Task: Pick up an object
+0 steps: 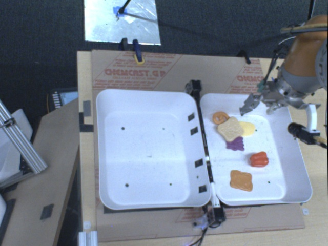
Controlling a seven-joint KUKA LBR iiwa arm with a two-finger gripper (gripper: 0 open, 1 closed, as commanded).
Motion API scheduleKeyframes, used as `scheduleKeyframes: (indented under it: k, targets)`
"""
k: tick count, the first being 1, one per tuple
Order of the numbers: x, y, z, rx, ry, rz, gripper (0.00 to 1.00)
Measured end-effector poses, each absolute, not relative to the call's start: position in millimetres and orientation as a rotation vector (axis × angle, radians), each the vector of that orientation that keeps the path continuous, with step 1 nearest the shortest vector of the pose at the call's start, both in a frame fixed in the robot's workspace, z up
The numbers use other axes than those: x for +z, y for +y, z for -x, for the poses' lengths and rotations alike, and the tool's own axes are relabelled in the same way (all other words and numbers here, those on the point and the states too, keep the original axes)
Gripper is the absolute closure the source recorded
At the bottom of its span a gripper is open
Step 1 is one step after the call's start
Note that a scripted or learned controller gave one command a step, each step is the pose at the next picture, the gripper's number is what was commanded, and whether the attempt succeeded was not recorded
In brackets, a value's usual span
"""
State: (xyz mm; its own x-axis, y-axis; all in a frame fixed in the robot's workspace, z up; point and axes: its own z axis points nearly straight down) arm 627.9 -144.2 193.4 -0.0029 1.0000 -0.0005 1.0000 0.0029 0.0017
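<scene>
While angled down-left, tool (pixel 254 105) hovers above right bin (pixel 297 160).

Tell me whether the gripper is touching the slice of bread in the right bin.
Apart. The camera view shows white bin floor between the gripper and the bread slice, which overlaps the yellow piece.

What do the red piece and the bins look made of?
Red piece: probably moulded plastic toy food; its surface is smooth with a slight sheen and one even colour. Bins: likely thin formed plastic, matte white, with rounded corners and a raised rim. Neither is certain from this view.
</scene>
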Motion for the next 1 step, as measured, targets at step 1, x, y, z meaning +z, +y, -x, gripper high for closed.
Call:
scheduleKeyframes:
  k: [1]
  targets:
    - [117.8, -123.0, -543.4, -0.005, 2.228, -2.226, 0.0]
